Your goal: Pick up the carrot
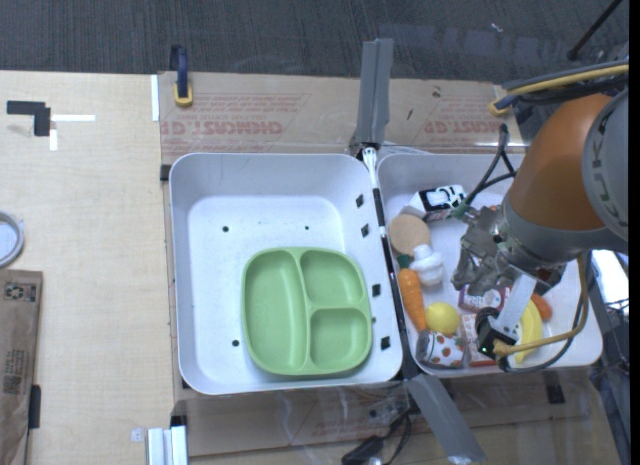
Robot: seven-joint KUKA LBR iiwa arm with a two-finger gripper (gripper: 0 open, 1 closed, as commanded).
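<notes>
**Carrot not yet lifted**

Your carrot lies in the right bin, close along its left wall, with nothing gripping it. The claw hangs over the bin's middle, near the carrot but apart from it. You cannot tell whether it is released or clenched. By my reading, the whole grasp is left to do.

Mind the crowding. A lemon sits just beside the carrot's lower end, a white piece by its top and a can below. A green plate lies in the left bin.
</notes>
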